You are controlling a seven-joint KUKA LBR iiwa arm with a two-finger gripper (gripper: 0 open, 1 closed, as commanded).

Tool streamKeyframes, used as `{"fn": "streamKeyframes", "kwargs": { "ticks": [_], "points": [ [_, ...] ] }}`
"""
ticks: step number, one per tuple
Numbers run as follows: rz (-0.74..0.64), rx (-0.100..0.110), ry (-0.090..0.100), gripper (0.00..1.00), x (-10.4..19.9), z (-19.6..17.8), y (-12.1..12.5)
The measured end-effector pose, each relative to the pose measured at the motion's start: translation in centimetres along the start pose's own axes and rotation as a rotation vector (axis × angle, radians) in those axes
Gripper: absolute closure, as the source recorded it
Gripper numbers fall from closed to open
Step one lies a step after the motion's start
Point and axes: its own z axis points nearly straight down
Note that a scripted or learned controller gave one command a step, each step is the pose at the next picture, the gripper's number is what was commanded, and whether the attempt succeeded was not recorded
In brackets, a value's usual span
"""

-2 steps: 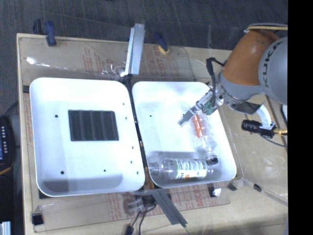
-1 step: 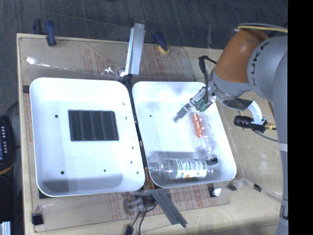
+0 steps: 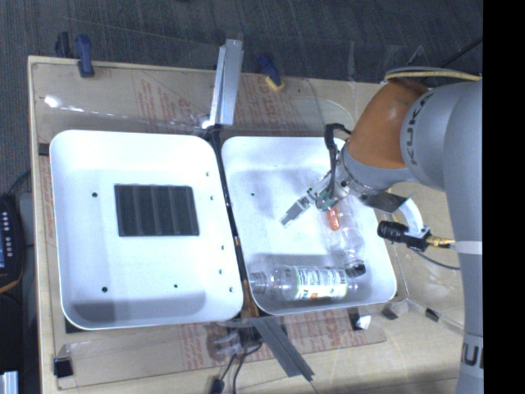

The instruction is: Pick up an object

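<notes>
- The arm (image 3: 426, 138) is smooth and grey, with a round orange band above its wrist. It reaches in from the right, over the right bin (image 3: 254, 179).
- The gripper (image 3: 297, 212) is thin grey metal and points down to the left. I cannot tell if its fingers are apart or together.
- A clear plastic bottle (image 3: 305, 283) lies on its side along the near wall of the right bin. It has a label around its middle.
- A second small clear bottle (image 3: 344, 235) lies just below the wrist, with something orange at its top end. It is near the gripper, not between the fingers.
- Both bins are white, shallow and have round corners.
- The left bin (image 3: 74, 220) holds a dark flat rectangle with ridges (image 3: 156, 210).
- Blue clamps (image 3: 84, 54) grip the far edge of the bench (image 3: 123, 93).
</notes>
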Motion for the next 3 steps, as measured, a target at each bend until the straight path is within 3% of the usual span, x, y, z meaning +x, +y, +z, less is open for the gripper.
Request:
{"fn": "streamKeyframes", "kwargs": {
  "ticks": [1, 2, 3],
  "points": [
    [0.119, -0.002, -0.002, 0.00, 0.2, -8.0, -0.8],
    [0.033, 0.001, 0.002, 0.00, -0.8, -4.1, 1.3],
    [0.072, -0.001, -0.002, 0.00, -1.1, -5.2, 1.3]
  ]
}}
